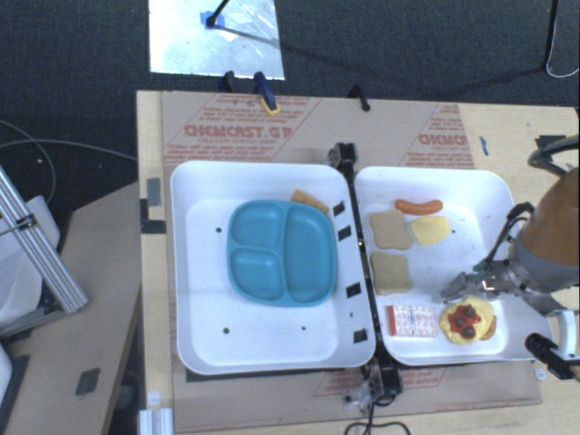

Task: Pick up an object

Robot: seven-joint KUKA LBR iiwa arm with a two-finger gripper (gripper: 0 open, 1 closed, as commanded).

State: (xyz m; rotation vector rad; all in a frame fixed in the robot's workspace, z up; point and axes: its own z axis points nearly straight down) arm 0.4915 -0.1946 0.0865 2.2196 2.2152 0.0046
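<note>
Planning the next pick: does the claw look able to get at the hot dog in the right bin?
Probably yes: the hot dog lies apart near the far wall, nothing on top, and the claw is already in that bin.

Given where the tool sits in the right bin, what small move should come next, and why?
Probably a short descent toward the round yellow pastry with red topping. The tool sits just above and left of it, holding nothing, while the two tan bread slices lie further left.

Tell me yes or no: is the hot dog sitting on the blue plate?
No, the hot dog lies in the right bin, while the blue plate sits in the left bin.
</note>
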